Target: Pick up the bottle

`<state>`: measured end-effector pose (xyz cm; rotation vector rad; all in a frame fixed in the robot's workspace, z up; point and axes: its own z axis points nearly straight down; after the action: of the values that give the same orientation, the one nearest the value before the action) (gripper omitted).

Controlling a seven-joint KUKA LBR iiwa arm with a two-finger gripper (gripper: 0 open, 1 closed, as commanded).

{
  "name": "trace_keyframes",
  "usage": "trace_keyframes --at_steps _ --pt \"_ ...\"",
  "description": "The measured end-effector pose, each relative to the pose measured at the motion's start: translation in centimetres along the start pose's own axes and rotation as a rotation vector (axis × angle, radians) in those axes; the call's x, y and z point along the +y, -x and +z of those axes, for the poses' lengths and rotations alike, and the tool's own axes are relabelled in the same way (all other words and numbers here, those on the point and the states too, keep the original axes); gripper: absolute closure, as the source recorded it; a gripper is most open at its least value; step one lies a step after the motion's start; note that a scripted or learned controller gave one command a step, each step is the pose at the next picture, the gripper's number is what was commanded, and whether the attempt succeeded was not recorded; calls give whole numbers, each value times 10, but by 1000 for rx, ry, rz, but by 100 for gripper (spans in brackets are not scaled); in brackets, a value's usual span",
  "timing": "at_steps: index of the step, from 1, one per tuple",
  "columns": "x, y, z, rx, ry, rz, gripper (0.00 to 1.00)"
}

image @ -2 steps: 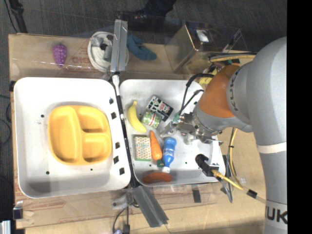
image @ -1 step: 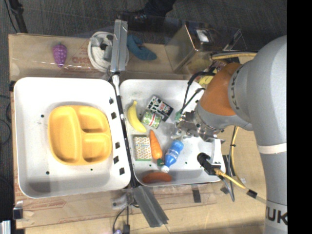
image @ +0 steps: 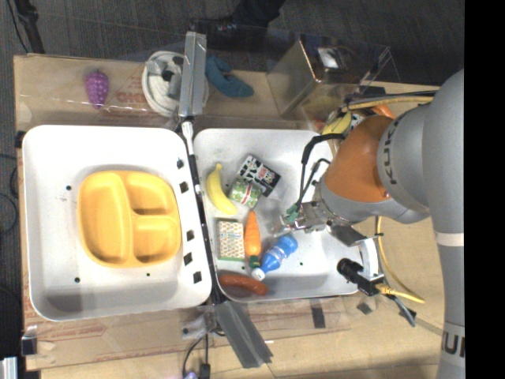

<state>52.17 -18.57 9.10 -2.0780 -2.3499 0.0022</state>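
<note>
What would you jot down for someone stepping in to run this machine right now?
Gripper: low in the right bin, just right of the bottle; can't tell whether it grips anything.
Bottle: blue, lying on its side in the right bin beside the carrot, above the sausage.
Left bin: holds a yellow tray.
Done: nothing lifted.
Left: grasp the bottle and raise it.

Even, bright overhead light washes the two white bins (image: 47, 212) nearly to glare, soft shadows gather along their inner walls, the floor (image: 95, 14) above stays dim, and fine detail looks slightly soft throughout.
</note>
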Motion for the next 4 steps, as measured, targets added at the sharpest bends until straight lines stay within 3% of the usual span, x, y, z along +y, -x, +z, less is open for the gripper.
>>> trace_keyframes --at_steps 1,2,3,4 --pt "74 -60 -1 -3 3 -199 100" --pt "74 -60 -1 -3 3 -199 0" --pt "-1 1 -31 -2 2 -167 0" --pt "-48 19 0 -1 2 -180 0"
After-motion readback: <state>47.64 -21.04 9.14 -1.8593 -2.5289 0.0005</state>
